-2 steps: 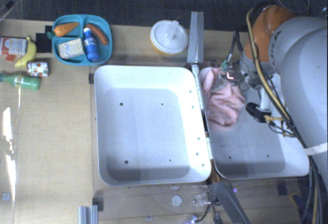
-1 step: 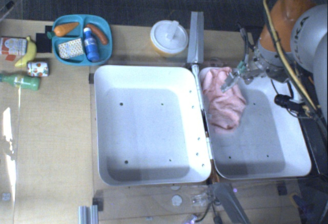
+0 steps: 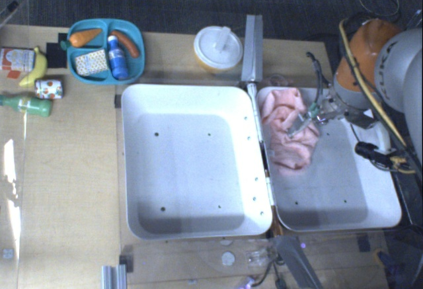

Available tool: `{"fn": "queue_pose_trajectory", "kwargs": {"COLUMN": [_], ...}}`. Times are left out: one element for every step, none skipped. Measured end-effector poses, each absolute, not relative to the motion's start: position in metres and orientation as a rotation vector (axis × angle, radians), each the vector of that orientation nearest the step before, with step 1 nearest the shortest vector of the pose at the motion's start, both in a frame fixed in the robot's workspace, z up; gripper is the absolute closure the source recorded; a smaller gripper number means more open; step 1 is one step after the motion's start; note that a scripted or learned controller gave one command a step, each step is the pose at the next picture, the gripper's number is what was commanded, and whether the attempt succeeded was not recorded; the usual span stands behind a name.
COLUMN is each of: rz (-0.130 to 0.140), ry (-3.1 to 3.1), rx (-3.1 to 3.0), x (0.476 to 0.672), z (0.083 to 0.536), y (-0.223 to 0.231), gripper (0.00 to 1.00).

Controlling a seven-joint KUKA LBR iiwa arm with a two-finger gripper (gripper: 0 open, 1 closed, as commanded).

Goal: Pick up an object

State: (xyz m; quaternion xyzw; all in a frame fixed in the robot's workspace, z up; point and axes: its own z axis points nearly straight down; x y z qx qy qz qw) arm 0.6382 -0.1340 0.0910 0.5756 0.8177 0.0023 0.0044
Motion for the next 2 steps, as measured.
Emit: {"fn": "queue_pose_trajectory", "kwargs": {"rz": [0.013,0.006], "ry": [2.56,2.522], "rx": [1.799,1.866], "x": [0.64,0.644], "z": [0.103,0.186], "y": [-0.132,-0.048], "gripper": [1.0,1.0]}}
